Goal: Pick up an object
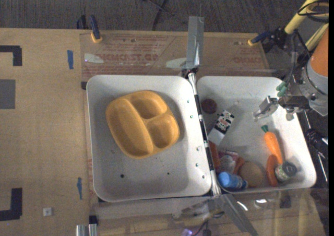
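Observation:
My gripper hangs over the upper right part of the right bin, open, with nothing between its fingers. Just below it lies an orange carrot with a green tip. A white bottle with a black-and-white label lies to the gripper's left, near a dark round disc. Along the bin's near side sit a blue bottle, a brown rounded lump, a second orange piece and a small jar.
The left bin holds a yellow divided plate. A ridge separates the two bins. A red packet lies among the clutter in the right bin. Yellow poles and cables stand at the back right.

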Action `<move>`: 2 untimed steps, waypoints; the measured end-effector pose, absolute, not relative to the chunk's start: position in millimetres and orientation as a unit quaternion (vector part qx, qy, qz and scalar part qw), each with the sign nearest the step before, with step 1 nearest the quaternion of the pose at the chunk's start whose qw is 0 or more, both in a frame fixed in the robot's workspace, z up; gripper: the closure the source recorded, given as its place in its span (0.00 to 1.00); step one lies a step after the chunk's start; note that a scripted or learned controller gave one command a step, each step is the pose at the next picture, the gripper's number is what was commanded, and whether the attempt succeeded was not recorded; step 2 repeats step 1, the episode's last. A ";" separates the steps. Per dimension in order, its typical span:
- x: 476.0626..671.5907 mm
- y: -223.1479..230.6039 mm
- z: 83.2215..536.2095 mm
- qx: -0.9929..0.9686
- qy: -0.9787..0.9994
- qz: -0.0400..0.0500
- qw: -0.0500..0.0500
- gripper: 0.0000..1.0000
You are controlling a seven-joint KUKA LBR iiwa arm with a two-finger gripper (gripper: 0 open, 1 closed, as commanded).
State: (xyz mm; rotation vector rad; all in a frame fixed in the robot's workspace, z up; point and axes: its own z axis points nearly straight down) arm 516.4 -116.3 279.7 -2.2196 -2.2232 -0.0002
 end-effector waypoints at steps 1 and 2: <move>498.3 -194.9 179.4 -0.715 -0.699 0.000 0.000 0.00; 498.3 -194.9 179.4 -0.715 -0.699 0.000 0.000 0.00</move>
